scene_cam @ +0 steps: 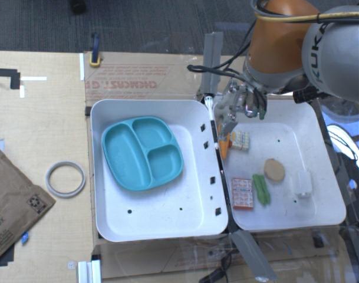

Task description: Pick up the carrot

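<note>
Lying against the left wall of the right bin (320,217), the carrot (224,148) shows as a short orange stub, long axis roughly 12-to-6 in the camera view, lower tip toward 6 and a touch to 7. Its upper end is covered by the gripper (227,127), so full length can't be read, nor which end is thick. The gripper sits right over that upper end, at about 10 o'clock within the right bin; whether it's spread or pinching the carrot can't be told, since the grey metal parts blur together w/ cables and the bin divider behind.

Just at 3 o'clock of the carrot, nearly touching, is a small pale packet (240,140) w/ red and yellow marks; print too small to read. Toward 5 o'clock from the carrot: a round tan disc (274,170), a green pod-like item (262,189) lying approx 12-to-6, and a red-and-white carton (242,193) beside it at 9. A clear, whitish object (303,183) at 3 o'clock of the disc is hard to make out against the white floor.

Left bin (108,217) holds a teal divided plate (143,152), three compartments. On the bench at 9 o'clock of that bin lies a tape ring (65,178); a cardboard box (11,211) is cut off by the frame's left edge.
</note>
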Controlling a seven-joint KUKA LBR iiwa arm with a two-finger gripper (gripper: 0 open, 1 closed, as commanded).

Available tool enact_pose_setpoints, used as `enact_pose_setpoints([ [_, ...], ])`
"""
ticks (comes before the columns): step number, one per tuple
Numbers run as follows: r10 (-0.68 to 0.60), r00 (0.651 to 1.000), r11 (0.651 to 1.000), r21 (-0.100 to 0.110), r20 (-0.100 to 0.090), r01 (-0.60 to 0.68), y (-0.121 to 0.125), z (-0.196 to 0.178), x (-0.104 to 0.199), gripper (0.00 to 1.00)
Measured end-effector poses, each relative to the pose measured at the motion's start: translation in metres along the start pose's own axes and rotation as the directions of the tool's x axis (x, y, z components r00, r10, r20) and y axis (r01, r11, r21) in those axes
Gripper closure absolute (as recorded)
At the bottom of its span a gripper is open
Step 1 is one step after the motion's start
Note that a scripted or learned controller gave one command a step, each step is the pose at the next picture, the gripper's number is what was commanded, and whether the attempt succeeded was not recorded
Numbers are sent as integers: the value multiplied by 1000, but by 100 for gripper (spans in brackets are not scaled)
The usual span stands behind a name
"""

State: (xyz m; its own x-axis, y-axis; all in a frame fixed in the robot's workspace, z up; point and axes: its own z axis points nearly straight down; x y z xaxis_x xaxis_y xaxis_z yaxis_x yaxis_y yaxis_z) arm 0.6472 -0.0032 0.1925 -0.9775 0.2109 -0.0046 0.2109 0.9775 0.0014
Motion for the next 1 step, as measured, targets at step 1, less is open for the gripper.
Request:
enact_pose_setpoints([
  [1, -224, 975, 975, 0, -4, 224, -10, 0, 78, 0],
])
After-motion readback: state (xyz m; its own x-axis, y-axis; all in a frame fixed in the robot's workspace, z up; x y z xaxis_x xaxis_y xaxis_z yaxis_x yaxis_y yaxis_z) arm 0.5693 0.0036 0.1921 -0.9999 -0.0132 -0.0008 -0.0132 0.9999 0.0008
